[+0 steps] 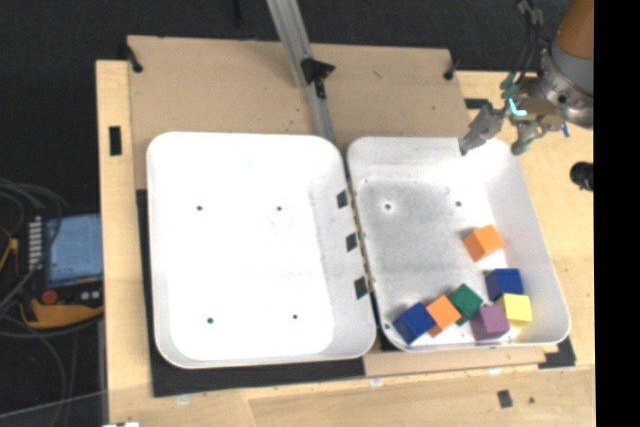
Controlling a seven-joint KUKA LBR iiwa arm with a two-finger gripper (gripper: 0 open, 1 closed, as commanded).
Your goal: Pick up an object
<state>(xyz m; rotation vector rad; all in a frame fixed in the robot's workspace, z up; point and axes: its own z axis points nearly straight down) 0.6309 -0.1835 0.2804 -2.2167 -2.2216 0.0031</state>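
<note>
My gripper (497, 137) hangs over the far right corner of the right bin (420, 155), its two fingers spread apart and nothing between them. Small blocks lie well below it in the bin's near right part. An orange block (484, 241) sits alone near the right wall. Lower down cluster a dark blue block (505, 282), a yellow block (517, 307), a purple block (490, 321), a green block (466, 299), a second orange block (443, 312) and a blue block (412, 322).
The left bin (240, 150) lies beside the right one, joined by small clips along the shared edge. A slanted metal post (285, 5) rises behind the bins. A blue device and cables (65, 260) sit off the bench's left side.
</note>
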